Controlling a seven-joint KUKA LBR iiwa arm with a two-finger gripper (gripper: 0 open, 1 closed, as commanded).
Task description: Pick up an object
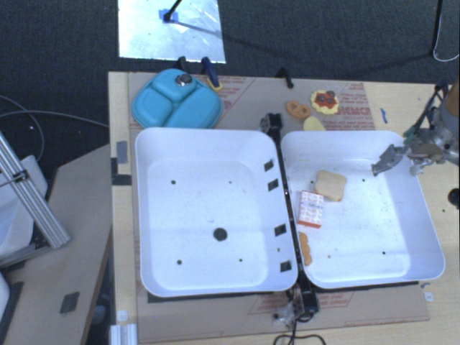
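**Three things lie in the right bin, with the claw off to their right**

Nearest the camera, the table (pixel 215 315) shows its brown front edge below the two white bins. In the left bin (pixel 208 214) a small dark round spot (pixel 220 234) sits on the floor, a little toward the front.

In the right bin (pixel 374 257), close to the wall it shares with the left bin, lies a small orange-brown piece (pixel 305 249), long and narrow, pointing front to back. Just behind it, and about touching it, is a small flat packet (pixel 311 209), white with red print, tilted a little. Behind that, near but apart, lies a pale tan block (pixel 331 185) that looks like a slice of bread, with rounded corners, lying flat.

The claw (pixel 399 157) hangs over the far right part of the right bin, near its back wall. One grey finger points left and down toward the bin floor. Whether the claw is released or clenched cannot be told from this angle, and nothing is seen between its fingers. The tan block is the closest thing to it, to the claw's left and a little toward the front, with bare bin floor between them. The packet and the orange-brown piece lie farther off the same way.

Beyond the bins, a blue divided plate (pixel 177 100) rests on the table behind the left bin. Behind the right bin lie a small orange toy (pixel 297 109), a yellow piece (pixel 313 124) and a round yellow and red toy (pixel 325 101). Farther back, a shiny sheet (pixel 171 20) lies on the dark floor (pixel 323 20).
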